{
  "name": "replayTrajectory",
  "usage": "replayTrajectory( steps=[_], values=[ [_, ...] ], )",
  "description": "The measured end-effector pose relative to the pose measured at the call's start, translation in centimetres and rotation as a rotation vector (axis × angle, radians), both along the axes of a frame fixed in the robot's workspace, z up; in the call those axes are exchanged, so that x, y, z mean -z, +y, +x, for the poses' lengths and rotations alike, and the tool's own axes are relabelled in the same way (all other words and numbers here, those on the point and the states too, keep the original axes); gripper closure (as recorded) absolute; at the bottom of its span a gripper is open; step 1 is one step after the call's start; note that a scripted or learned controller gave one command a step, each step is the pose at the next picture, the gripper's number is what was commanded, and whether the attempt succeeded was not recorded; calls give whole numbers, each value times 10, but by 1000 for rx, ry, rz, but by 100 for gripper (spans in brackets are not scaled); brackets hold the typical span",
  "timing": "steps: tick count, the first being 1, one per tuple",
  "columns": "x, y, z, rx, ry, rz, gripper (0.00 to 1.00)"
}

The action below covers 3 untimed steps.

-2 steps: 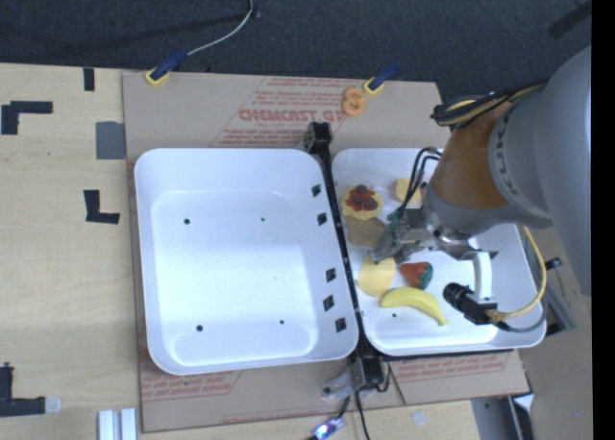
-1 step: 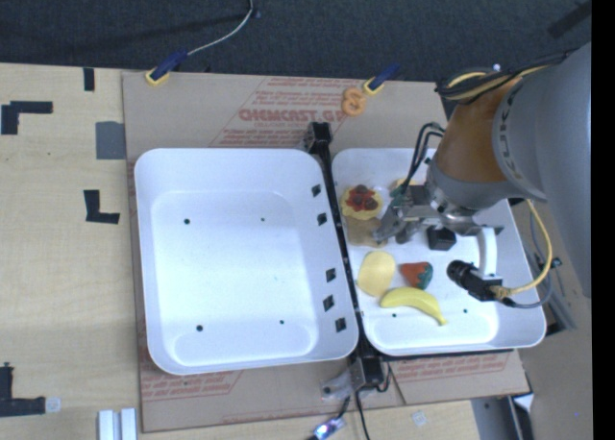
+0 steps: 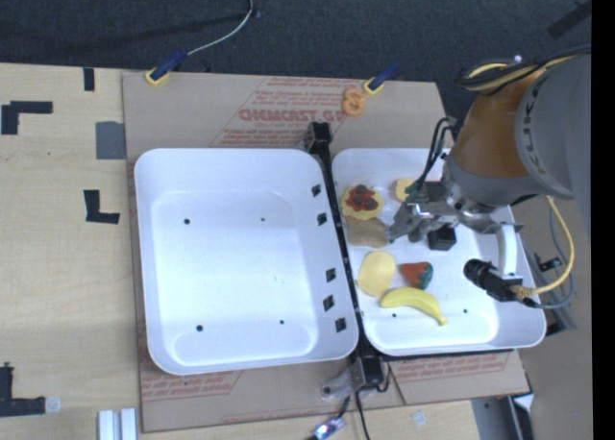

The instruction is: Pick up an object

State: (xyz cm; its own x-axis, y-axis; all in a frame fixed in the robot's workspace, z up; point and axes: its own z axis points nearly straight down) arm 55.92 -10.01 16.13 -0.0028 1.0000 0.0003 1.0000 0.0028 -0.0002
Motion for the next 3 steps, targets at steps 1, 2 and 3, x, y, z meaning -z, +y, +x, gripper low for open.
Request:
replayTrajectory(
  steps=[1,2,3],
  values=[
    [16,-2,38,-2,2,0,100],
    [77,-26,-32,4,8,1,100],
    [76,-8,77,-6,-4,-1,100]
  ],
)
